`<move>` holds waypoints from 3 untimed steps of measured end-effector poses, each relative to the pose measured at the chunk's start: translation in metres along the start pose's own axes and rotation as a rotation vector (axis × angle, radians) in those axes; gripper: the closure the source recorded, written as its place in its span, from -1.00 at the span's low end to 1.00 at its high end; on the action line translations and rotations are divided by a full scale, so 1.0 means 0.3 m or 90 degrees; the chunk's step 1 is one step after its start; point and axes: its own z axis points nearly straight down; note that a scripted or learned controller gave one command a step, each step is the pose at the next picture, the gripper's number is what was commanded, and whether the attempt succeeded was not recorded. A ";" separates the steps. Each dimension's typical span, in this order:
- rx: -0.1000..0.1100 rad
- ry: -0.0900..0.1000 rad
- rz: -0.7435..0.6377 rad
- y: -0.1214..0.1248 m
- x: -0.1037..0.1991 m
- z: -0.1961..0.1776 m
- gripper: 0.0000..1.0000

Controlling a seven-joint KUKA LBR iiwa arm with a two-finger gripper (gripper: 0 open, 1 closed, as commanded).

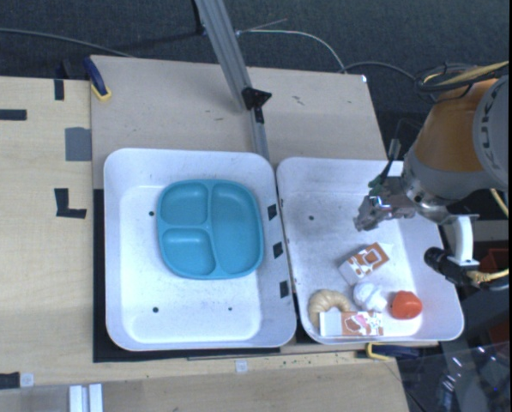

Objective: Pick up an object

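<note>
My gripper hangs over the right bin, above and a little left of a small white and orange carton. Nothing shows between its fingers. Along the bin's near edge lie a tan croissant, a white lump, a red tomato-like ball and a flat white and red packet. The grey arm with its orange band comes in from the right.
The left bin holds a blue three-compartment plate. A metal pole slants up from the seam between the bins. The upper part of the right bin's floor is bare.
</note>
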 end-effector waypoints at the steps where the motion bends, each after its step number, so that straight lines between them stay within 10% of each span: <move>1: -0.001 0.000 -0.001 0.036 0.010 -0.184 1.00; 3: 0.003 0.001 -0.005 0.054 0.372 -0.123 1.00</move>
